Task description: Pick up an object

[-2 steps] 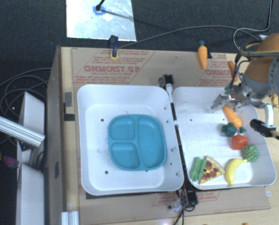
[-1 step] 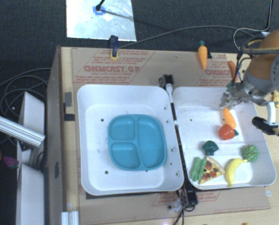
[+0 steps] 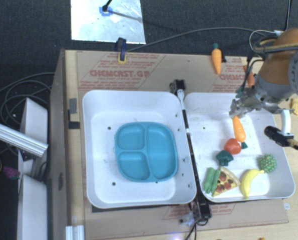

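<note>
My gripper hangs over the back part of the right bin, coming in from the right. Just below its tip an orange carrot lies lengthwise, its upper end touching or nearly touching the gripper. In front of the carrot are a red tomato and a dark green broccoli piece. Along the bin's front lie a green pea pod, a pizza slice, a yellow banana and a bumpy green fruit.
The left bin holds a blue divided plate. A second carrot lies on the cardboard behind the right bin. A divider rail runs between the bins. Cables and metal parts lie left of the bench.
</note>
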Tool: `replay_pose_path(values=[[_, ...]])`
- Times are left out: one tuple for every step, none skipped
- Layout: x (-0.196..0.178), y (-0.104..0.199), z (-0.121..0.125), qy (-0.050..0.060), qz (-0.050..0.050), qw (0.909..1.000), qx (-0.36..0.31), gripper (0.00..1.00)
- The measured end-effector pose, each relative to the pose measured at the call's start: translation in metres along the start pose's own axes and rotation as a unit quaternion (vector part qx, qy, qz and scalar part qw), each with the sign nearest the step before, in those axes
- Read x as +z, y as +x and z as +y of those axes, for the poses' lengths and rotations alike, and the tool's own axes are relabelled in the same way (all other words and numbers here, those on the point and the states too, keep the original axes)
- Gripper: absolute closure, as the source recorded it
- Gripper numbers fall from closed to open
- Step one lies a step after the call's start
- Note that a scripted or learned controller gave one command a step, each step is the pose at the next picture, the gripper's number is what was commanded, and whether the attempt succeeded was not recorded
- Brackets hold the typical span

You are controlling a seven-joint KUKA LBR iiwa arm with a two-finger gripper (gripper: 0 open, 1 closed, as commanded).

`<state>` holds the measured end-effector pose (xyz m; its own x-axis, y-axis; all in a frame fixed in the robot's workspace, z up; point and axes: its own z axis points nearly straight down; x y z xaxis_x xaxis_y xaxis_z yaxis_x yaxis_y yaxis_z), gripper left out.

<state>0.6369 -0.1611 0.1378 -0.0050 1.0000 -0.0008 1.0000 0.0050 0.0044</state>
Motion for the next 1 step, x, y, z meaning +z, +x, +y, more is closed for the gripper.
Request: replay_pose_path(values=[[-0.0475,0.0811,0.0036,0.000,0.001,1.0000,0.000,1.00]])
